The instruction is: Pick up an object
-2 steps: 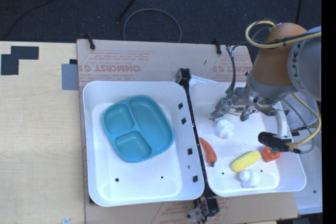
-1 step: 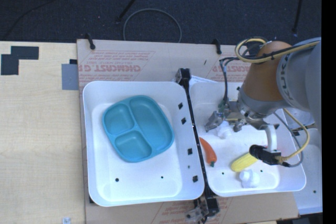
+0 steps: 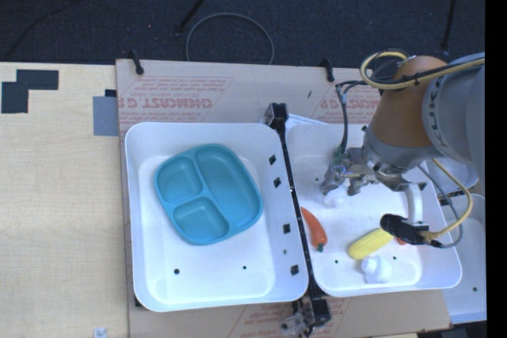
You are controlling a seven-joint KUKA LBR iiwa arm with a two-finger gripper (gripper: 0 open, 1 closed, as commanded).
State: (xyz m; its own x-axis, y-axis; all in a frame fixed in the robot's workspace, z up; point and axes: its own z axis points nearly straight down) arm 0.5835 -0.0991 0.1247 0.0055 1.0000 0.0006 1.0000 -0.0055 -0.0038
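I saw the gripper low over the right bin, near its upper left part; I could not tell how its jaws stood. Nothing showed between them. Below it lay an orange carrot by the divider, a yellow corn cob and a small white object. A teal divided plate sat in the left bin.

Both white bins look like smooth, slightly glossy plastic. The divided blue tray in the left bin is smooth matt plastic. Under the bins lies matt brown printed cardboard; at nine o'clock, the bench shows pale wood grain. The arm's orange band looks glossy.
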